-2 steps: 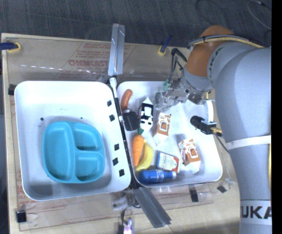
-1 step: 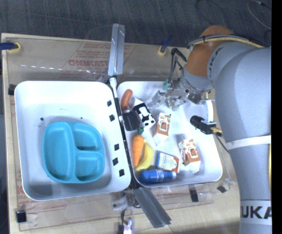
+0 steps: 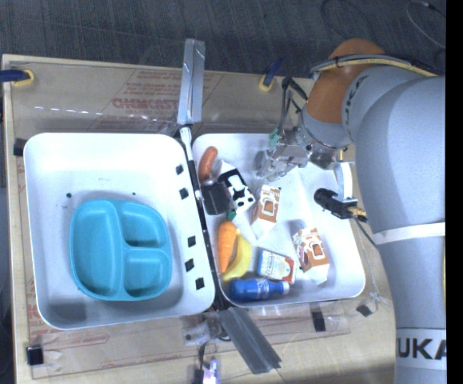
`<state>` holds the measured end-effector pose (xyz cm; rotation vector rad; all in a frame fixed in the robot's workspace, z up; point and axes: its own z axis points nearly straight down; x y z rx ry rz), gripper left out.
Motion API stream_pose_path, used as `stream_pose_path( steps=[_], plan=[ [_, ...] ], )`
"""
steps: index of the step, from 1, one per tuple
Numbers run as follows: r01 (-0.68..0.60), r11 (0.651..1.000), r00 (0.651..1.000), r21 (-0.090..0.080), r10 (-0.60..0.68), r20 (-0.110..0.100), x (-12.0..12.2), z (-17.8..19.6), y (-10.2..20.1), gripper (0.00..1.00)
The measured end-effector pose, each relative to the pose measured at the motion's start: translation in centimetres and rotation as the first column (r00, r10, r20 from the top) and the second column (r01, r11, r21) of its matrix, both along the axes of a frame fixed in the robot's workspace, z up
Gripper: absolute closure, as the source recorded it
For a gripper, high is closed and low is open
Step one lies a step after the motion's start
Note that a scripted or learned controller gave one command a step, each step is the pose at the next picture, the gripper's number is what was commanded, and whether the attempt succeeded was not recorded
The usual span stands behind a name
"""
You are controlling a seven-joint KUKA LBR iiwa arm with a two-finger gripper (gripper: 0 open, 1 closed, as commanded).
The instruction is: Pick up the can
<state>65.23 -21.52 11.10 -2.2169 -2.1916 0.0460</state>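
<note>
The can [image 3: 257, 289] is blue, lying on its side along the right bin's [image 3: 345, 282] near edge. The gripper [image 3: 279, 157] hovers by the far edge; I cannot tell its state.

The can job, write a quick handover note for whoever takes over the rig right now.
Gripper: over the far part of the right bin; whether it is open or shut cannot be told from the camera view, and nothing is seen in it.
Can: blue, lying on its side at the near edge of the right bin, beside the banana and carrot, apart from the gripper.
Left bin: holds the blue divided tray.
Done: nothing visible yet.
Left: reach the can, grasp it, lift it.
</note>
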Motion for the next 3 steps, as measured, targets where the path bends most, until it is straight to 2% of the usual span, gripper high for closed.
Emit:
stream_pose_path(
  steps=[1, 2, 3],
  plan=[
    [0.141, 0.99, 0.99, 0.005, -0.141, 0.028, -0.7, 0.4, 1.1, 1.0],
    [-0.013, 1.0, 0.999, 0.004, 0.013, 0.033, 0.5, 3.6, 1.4, 1.0],
    [-0.013, 1.0, 0.999, 0.004, 0.013, 0.033, 0.5, 3.6, 1.4, 0.0]
  ],
)
